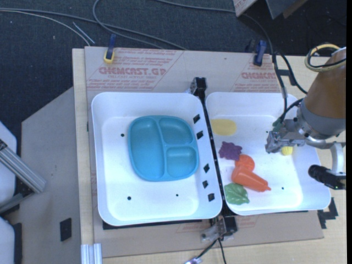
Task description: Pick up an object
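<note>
The gripper (279,143) hangs low in the right bin (286,104), its opening impossible to judge, a small yellow piece (286,150) just at its four o'clock, the orange carrot (250,179) farther toward eight o'clock.

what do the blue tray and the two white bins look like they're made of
The blue tray looks like molded plastic: one even turquoise color, rounded corners, three pressed-in compartments and a soft sheen. The left bin and the right bin look like thin glossy white plastic, with smooth curved rims and bright glare. Material is judged by look alone.
</note>
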